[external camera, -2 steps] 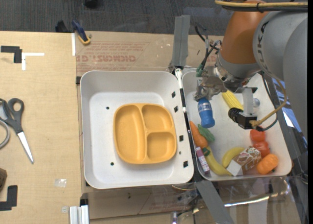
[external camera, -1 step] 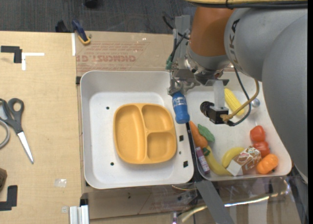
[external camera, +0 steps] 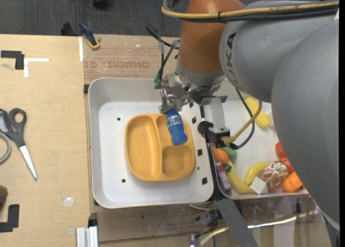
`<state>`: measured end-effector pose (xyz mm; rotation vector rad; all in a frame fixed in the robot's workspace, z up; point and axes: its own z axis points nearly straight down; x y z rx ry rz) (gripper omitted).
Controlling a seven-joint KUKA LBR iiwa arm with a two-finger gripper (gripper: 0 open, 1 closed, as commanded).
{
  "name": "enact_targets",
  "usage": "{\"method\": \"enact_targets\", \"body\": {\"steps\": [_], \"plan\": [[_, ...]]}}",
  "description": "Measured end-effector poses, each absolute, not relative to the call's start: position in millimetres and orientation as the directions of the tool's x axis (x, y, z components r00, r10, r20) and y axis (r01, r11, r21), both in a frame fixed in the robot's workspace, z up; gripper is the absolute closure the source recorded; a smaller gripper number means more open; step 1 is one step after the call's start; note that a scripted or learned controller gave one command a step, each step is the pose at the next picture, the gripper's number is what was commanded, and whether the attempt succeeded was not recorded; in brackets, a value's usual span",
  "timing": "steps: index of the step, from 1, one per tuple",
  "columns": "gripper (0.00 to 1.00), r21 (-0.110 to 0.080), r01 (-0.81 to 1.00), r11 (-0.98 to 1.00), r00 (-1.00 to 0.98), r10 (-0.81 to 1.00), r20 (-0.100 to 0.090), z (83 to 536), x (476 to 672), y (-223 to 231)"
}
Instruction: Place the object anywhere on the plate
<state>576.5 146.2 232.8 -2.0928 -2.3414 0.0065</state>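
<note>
Blue and seemingly light, stiff plastic, the small bottle (external camera: 175, 128) is hanging over the yellow plate (external camera: 156, 149) while our gripper (external camera: 171, 112) is pinching its upper end, which we judge a slippery hold.

Two bins side by side on bench; left bin (external camera: 105, 186) holds divided plate (external camera: 141, 154) near its middle. Bottle (external camera: 175, 127) sits over plate's upper right rim, directly below gripper (external camera: 171, 103), arm coming in from right above both bins. Right bin (external camera: 253, 194) holds corn (external camera: 257, 112) at back, banana (external camera: 253, 173), carton (external camera: 271, 176) and carrot (external camera: 220, 155) toward front. Scissors (external camera: 19, 138) lie on bench well left of bins, clamp (external camera: 90, 35) behind left bin
</note>
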Motion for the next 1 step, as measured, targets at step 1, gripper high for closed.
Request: {"method": "enact_targets", "body": {"steps": [1], "plan": [[0.00, -0.004, 0.994, 0.111, -0.111, 0.994, -0.002, 232.8, 576.5, 146.0]]}}
